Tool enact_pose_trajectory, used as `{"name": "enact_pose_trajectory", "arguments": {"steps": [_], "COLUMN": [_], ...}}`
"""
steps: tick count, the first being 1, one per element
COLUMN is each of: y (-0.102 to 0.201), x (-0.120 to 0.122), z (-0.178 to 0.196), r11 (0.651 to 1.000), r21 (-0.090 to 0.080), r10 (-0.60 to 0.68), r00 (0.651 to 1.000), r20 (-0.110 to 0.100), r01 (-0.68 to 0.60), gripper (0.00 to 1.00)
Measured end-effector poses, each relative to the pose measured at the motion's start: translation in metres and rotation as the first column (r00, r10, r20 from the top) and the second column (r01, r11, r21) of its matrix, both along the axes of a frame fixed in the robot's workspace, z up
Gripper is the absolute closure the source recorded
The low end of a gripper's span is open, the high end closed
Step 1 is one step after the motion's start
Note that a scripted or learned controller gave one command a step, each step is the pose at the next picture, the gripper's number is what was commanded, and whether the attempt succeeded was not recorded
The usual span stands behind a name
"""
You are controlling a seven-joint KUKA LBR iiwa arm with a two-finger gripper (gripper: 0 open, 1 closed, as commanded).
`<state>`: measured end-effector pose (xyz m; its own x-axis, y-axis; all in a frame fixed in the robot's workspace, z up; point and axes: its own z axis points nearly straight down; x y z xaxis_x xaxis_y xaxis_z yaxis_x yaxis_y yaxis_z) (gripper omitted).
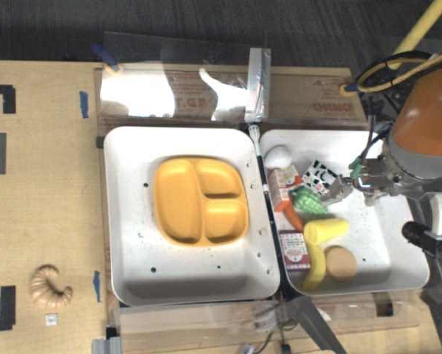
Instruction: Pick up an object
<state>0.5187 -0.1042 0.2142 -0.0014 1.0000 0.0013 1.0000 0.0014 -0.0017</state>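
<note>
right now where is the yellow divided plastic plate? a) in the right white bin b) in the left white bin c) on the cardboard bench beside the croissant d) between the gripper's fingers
b: the yellow divided plastic plate lies flat in the middle of the left white bin, apart from the toys crowded in the right white bin.

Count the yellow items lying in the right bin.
2: a yellow block near the bin's middle, and a yellow banana-like piece just below it beside a tan ball. More could be hidden under the clutter.
</note>
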Motion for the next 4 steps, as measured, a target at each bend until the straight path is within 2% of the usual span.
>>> {"name": "enact_pose_trajectory", "arguments": {"steps": [1, 2, 3, 4], "y": [0.009, 0.000, 0.005, 0.005], "x": [-0.003, 0.076, 0.045, 0.046], "z": [-0.114, -0.127, -0.127, -0.115], "r11": [0.975, 0.879, 0.884, 0.884], "r21": [-0.001, 0.000, -0.001, 0.001], "r10": [-0.223, -0.476, -0.467, -0.467], "r00": [0.975, 0.879, 0.884, 0.884], "r20": [0.003, 0.006, 0.006, 0.009], "r01": [0.223, 0.476, 0.468, 0.467], "gripper": [0.00, 0.00, 0.00, 1.00]}}
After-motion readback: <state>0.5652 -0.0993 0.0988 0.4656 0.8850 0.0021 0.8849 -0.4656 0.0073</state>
